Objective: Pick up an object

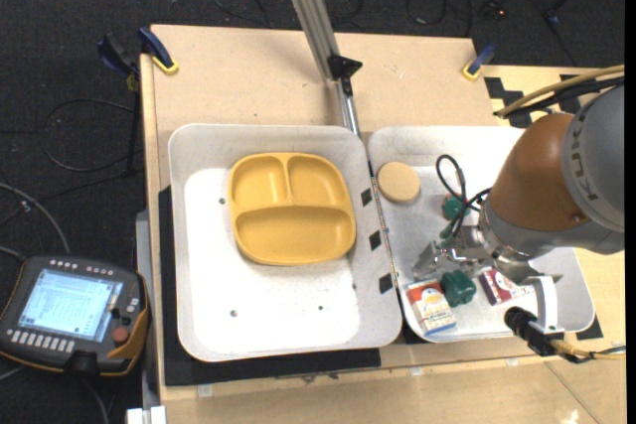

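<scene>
Camera view.

1. Bench (pixel 248 74): carries 2 shallow white bins side by side, the left bin (pixel 199 313) and the right bin (pixel 427 144), touching along their inner walls.
2. Left bin: holds 1 yellow plate (pixel 293 209) with 3 compartments. It lies flat in the upper half of the bin, right side up.
3. Arm (pixel 542 184): enters from the right and bends down over the right bin, covering much of that bin's right half.
4. Gripper (pixel 445 256): low over the middle of the right bin, pointing toward the bin's left side. How wide it stands cannot be told from this angle, and nothing can be seen held in it.
5. Right bin, loose objects:
   - tan disc (pixel 398 182), flat, near the upper left corner, well apart from the gripper;
   - black cable loop (pixel 449 176), just right of the disc;
   - small green piece (pixel 454 208), at the lower end of the loop, just above the gripper;
   - dark green block (pixel 459 289), just below the gripper; contact cannot be told;
   - red and white carton (pixel 430 305), beside the block at the bin's lower edge;
   - dark red packet (pixel 495 286), right of the block, partly under the arm.
</scene>
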